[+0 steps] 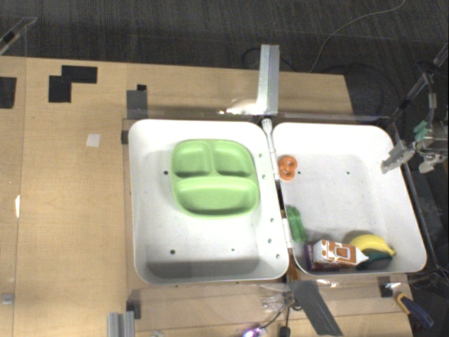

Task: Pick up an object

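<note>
The gripper [415, 153] hung at the right bin's [337, 135] edge (finger state unclear to me), probably clear of the banana [372, 243] before choosing.

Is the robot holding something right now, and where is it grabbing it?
Nothing is held. The end effector is at the right edge of the right bin, away from the banana, carton and the orange thing.

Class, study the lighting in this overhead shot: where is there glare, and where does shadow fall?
Camera view: glare brightens the metal divider post behind the bins; soft shadow pools along the left bin's near wall; the green tray is evenly lit; the gripper at the right looks slightly blurred.
</note>
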Action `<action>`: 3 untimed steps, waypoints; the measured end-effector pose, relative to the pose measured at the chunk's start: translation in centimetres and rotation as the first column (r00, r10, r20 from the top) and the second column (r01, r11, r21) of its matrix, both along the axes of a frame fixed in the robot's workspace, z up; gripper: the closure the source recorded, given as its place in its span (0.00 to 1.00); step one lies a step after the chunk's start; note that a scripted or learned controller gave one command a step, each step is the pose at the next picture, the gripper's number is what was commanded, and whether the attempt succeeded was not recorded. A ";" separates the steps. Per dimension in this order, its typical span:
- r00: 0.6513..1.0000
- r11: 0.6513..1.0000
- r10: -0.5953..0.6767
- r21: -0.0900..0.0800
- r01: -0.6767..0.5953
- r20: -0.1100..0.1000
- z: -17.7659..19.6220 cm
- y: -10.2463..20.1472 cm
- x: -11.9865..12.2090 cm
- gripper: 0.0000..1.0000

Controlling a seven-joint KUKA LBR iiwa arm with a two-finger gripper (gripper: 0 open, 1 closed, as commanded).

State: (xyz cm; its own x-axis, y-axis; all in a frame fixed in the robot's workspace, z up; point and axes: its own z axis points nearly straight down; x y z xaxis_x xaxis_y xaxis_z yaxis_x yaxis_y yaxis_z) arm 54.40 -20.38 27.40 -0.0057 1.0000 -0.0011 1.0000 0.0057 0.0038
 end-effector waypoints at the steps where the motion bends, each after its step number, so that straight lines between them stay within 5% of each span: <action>1: 0.987 0.987 -0.163 0.001 0.163 -0.001 -5.3 0.7 -5.6 0.00; 2: 1.000 1.000 -0.023 0.001 0.023 -0.002 -13.3 8.3 -5.6 0.00; 3: 0.990 0.990 0.144 -0.004 -0.144 0.010 -18.2 11.5 -5.3 0.00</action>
